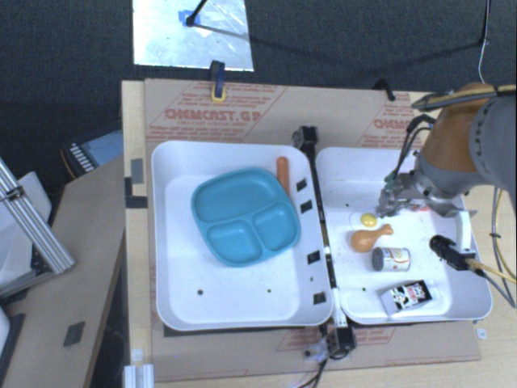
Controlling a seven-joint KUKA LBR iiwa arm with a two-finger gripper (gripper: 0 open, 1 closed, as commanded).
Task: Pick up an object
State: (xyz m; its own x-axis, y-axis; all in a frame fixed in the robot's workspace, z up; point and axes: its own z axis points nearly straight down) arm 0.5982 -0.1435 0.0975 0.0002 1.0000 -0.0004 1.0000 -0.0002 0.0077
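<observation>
Nearest me, a black-and-white carton (406,296) lies by the right bin's (339,176) front edge; the gripper (390,201) hovers above a yellow piece (368,220), its grip unclear.

— Left bin (174,297)?
— White; divided plate (245,217) turquoise, sausage (283,173) orange-brown.
— Right bin (468,297)?
— White; egg (368,219) white with yellow yolk, drumstick (369,236) orange-tan, carton (406,296) black-and-white.
</observation>
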